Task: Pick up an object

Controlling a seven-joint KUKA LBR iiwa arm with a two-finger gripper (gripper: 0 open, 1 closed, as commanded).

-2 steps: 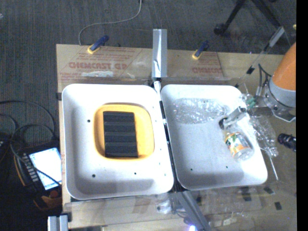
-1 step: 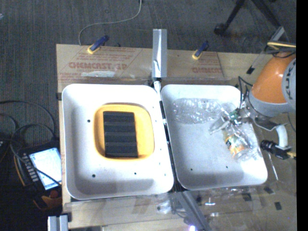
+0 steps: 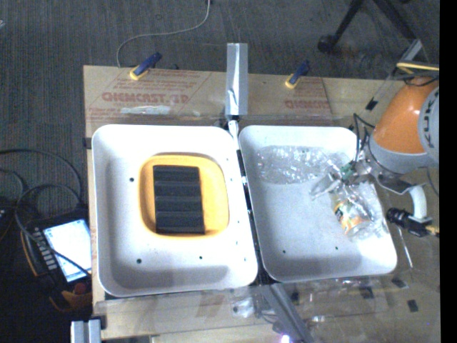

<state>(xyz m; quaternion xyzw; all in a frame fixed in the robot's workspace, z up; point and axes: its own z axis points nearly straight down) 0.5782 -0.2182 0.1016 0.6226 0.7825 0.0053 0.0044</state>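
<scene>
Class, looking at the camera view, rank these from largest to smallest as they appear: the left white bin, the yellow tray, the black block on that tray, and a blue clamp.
1. Left white bin
2. Yellow tray
3. Black block
4. Blue clamp, clearly the smallest

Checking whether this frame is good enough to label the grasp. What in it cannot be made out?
- Gripper, camera view: fingers lost against crinkled clear plastic wrap.
- Small orange-labelled clear item, right white bin: too blurred to identify.
- Grey arm with orange band: cut off by the right edge.
</scene>
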